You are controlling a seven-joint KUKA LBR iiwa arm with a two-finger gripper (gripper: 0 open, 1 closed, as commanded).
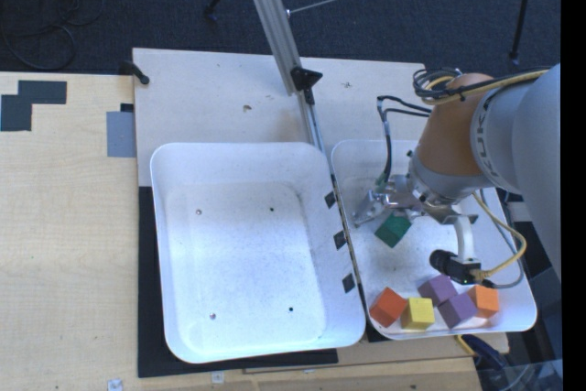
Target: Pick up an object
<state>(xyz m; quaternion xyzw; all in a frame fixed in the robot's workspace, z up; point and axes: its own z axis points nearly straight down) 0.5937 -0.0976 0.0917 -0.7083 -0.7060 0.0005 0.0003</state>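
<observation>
A: What is pictured in the camera view?

B: A grey arm (494,142) with an orange band is seen reaching over the right bin (522,311), at the right edge of the surface (211,96). The pincer (392,213) is held low, with a green block (394,229) seen just below its tip.

A: Is the block gripped?

B: That cannot be told. The block is seen touching or just under the pincer, but whether the pincer is apart, together or clamped on the block is not shown clearly.

A: What else is laid out?

B: Along the near edge of the right bin, an orange cube (388,306), a yellow cube (420,313), two purple blocks (447,299) and a small orange block (486,299) are clustered together. The left bin (165,197) is seen beside it.

A: How far is the task judged to be?

B: It is judged to be at the grasp. The approach looks done; a confirmed hold and a lift clear of the bin are left to be shown.
</observation>
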